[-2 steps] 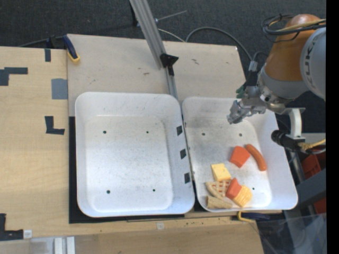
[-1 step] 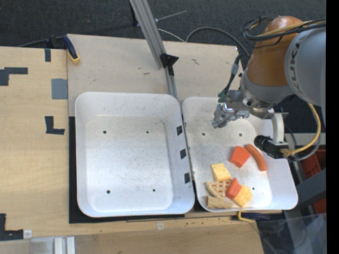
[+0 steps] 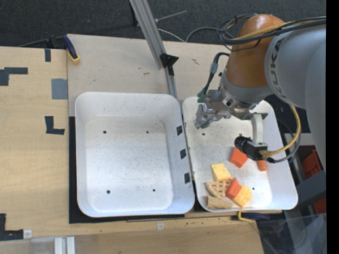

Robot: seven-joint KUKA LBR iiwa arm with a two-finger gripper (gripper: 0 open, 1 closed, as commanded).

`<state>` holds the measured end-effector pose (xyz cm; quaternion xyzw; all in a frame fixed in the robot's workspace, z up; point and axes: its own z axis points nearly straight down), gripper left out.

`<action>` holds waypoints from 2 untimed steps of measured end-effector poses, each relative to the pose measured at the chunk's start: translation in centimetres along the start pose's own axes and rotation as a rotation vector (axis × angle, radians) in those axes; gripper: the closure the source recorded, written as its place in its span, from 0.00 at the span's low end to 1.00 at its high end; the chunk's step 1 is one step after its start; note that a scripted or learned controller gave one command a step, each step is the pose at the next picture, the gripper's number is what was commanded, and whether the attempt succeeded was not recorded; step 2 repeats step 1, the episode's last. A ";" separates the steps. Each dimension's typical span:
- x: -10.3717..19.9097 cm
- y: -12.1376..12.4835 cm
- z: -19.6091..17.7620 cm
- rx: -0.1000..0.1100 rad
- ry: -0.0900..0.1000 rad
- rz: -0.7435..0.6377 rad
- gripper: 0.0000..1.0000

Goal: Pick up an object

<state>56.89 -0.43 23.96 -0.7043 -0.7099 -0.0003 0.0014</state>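
The gripper (image 3: 203, 121) hangs over the upper left of the right bin (image 3: 280, 194), close beside the black clips on the wall shared with the left bin (image 3: 127, 152); nothing lies directly under it, and whether its fingers are spread I cannot tell. The objects sit well below and right of it: an orange block (image 3: 238, 157), a yellow cube (image 3: 221, 171), and a waffle-textured tan piece (image 3: 216, 189) touching a red-and-yellow wedge (image 3: 238, 192). Letters on the arm (image 3: 296, 62) are unreadable.
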 end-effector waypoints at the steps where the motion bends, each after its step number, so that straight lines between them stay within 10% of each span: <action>1: 6.1 -0.9 0.8 0.002 -0.001 0.000 1.00; 2: 6.1 -0.9 0.8 0.002 -0.001 0.000 1.00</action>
